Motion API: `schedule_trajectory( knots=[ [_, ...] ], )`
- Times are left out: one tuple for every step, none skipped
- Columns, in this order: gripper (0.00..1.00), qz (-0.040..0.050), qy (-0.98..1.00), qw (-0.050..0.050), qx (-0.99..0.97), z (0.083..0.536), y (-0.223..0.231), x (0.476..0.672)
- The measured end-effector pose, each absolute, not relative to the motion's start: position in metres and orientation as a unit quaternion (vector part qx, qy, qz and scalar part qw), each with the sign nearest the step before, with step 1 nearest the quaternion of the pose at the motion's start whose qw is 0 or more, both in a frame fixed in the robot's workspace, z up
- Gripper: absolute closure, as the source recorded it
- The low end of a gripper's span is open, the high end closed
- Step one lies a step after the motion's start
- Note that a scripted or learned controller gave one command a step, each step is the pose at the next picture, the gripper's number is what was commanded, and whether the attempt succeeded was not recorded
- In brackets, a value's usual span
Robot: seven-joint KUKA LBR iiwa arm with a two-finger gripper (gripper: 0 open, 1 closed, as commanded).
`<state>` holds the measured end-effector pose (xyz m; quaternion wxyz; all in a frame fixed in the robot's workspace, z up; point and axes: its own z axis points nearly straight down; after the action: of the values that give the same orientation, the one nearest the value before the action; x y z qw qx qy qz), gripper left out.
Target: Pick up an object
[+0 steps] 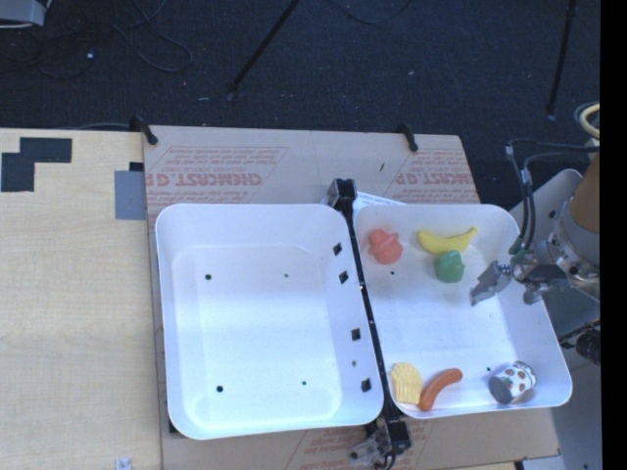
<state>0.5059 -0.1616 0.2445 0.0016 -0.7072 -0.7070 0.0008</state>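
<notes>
Near edge, right bin (549, 399): along the wall closest to me I see three toys in a row. A yellow corn-like piece (406, 383) lies by the divider, an orange-red sausage (440, 388) lies tilted just beside it, and a grey and white cup-shaped toy with red spots (513, 382) sits in the near right corner, apart from the sausage.

Left bin (176, 262): I see its white floor, with a few small dark dots.

Gripper (506, 282): I have it over the right side of the right bin, about halfway up its length. Two grey fingers (485, 288) show, spread apart, and I see nothing between them. It sits well apart from the near row of toys.

Arm (578, 233): it comes in from the right, grey, with dark cables looping above the wrist.

Far end, right bin: a green rounded toy (450, 266) lies just beyond and left of the gripper, near it; whether they touch I cannot tell. A yellow banana (446, 238) lies just behind the green toy. An orange-pink toy (385, 248) sits near the divider, apart from the banana.

Behind the bins: brown cardboard (245, 169) with red print lies under both bins, on a pale wooden bench (69, 311).
</notes>
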Motion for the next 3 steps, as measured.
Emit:
schedule_trajectory(
  knots=[
    [0.0, -0.0012, -0.708, -0.003, -0.706, 0.082, -0.176, 0.607],
    [0.0, 0.0, -0.708, 0.0, -0.706, 0.088, -0.16, 0.626],
    [1.0, 0.0005, -0.708, 0.001, -0.706, 0.098, -0.16, 0.626]
  ],
)
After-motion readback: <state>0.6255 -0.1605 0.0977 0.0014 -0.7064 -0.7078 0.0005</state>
